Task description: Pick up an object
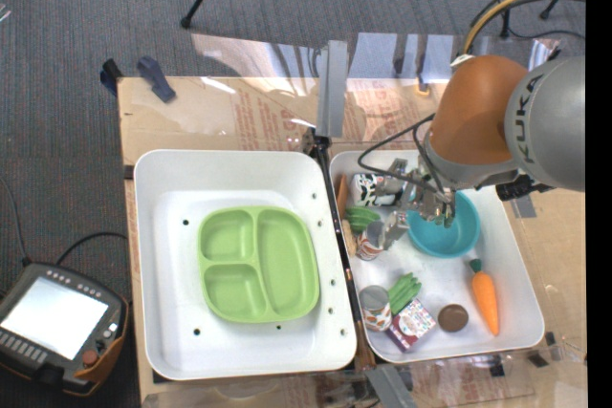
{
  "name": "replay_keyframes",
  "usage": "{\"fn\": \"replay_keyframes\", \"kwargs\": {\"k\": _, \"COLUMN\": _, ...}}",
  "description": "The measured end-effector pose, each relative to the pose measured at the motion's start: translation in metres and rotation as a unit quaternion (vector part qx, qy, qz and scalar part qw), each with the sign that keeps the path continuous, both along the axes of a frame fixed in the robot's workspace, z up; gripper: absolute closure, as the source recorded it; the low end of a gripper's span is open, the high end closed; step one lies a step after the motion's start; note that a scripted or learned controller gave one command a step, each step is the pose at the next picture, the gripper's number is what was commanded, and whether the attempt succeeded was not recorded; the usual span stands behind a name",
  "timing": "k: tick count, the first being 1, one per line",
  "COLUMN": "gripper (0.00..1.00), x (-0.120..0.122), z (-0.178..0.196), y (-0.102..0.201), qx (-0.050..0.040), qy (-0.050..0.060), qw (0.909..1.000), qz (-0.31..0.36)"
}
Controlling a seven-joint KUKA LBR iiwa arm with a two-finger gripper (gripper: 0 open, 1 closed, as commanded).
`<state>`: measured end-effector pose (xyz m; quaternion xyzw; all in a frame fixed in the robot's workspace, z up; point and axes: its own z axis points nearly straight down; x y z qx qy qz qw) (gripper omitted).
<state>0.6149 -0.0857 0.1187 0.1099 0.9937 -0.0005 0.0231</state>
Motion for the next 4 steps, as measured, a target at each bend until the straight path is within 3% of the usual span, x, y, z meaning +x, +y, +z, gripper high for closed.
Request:
{"fn": "replay_keyframes", "kwargs": {"k": 1, "gripper": 0.0, "x": -0.056, "z": -0.03, "y": -0.047, "qx": 0.006, "qy": 0.02, "qw": 0.9923, "qz": -0.122}}
{"fn": "replay_keyframes", "kwargs": {"k": 2, "gripper": 0.0, "x": -0.001, "z": -0.033, "y": 0.008, "qx": 0.0063, "qy": 0.026, "qw": 0.9922, "qz": -0.122}}
{"fn": "replay_keyframes", "kwargs": {"k": 3, "gripper": 0.0, "x": -0.045, "z": -0.026, "y": -0.01, "qx": 0.0065, "qy": 0.023, "qw": 0.9885, "qz": -0.149}}
{"fn": "replay_keyframes", "kwargs": {"k": 4, "gripper": 0.0, "x": -0.072, "z": -0.031, "y": -0.073, "qx": 0.0057, "qy": 0.023, "qw": 0.9936, "qz": -0.11}}
